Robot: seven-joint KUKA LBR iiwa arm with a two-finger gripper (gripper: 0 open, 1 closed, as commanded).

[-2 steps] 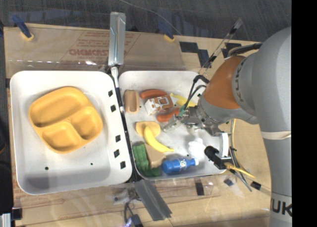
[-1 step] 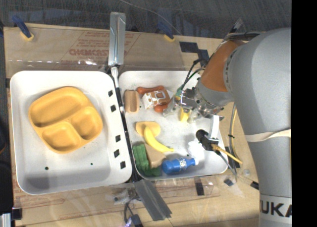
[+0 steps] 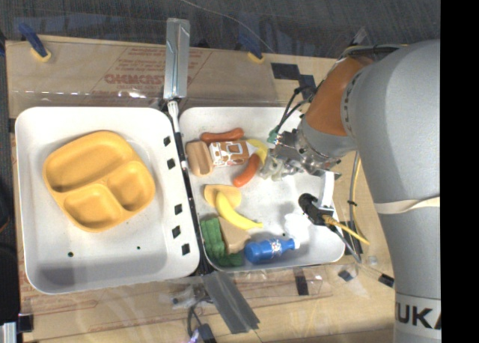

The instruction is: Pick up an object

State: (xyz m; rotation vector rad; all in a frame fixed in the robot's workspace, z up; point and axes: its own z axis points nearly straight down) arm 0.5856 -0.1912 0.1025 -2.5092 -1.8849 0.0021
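Fingers (image 3: 271, 168) blurred, low in right bin (image 3: 329, 253), near sausage (image 3: 246, 171)

My arm reaches in from right, orange-banded wrist bent down, tool (image 3: 275, 160) low; finger state unclear to me.

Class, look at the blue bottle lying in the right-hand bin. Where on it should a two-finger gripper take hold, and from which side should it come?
Grip the blue bottle across the middle of its body, coming straight down from above. It lies on its side near the bin's front wall, long axis roughly left-right, so the fingers should likely close front-to-back over the round body. The green item crowds its left end, so the middle looks safer.
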